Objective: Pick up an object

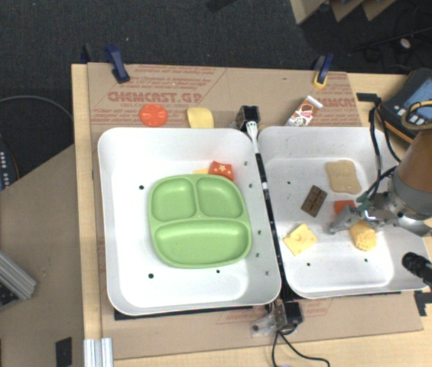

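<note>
camera view shows nothing lifted yet: the arm [430,167] reaches in from three o'clock, its gripper [351,216] low in the right bin [330,277], whether apart or together i cannot tell, beside a yellow-orange food piece [365,238] at its five o'clock.

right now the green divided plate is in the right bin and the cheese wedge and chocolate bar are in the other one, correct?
Not quite: the camera view shows the green divided plate in the left bin. The cheese wedge and chocolate bar lie in the other one, the right bin.
</note>
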`<control>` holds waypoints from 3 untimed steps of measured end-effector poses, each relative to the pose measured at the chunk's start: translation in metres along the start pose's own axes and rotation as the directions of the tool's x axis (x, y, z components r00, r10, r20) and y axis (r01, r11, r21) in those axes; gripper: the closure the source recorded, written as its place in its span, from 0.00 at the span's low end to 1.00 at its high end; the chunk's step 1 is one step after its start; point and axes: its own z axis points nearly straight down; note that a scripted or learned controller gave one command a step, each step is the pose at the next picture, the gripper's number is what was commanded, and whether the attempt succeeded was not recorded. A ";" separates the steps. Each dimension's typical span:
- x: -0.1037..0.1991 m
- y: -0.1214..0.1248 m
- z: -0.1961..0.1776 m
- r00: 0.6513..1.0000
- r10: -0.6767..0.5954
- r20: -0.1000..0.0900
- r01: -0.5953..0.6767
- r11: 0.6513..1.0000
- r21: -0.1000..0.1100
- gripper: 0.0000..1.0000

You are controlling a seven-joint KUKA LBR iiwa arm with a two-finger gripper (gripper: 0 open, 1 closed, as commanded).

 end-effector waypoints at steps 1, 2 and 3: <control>-0.001 0.006 -0.011 1.000 -0.001 0.005 0.001 1.000 -0.012 1.00; -0.014 0.025 -0.096 1.000 -0.004 0.009 0.005 1.000 -0.021 1.00; -0.013 0.022 -0.090 1.000 -0.004 0.005 0.004 1.000 -0.012 0.00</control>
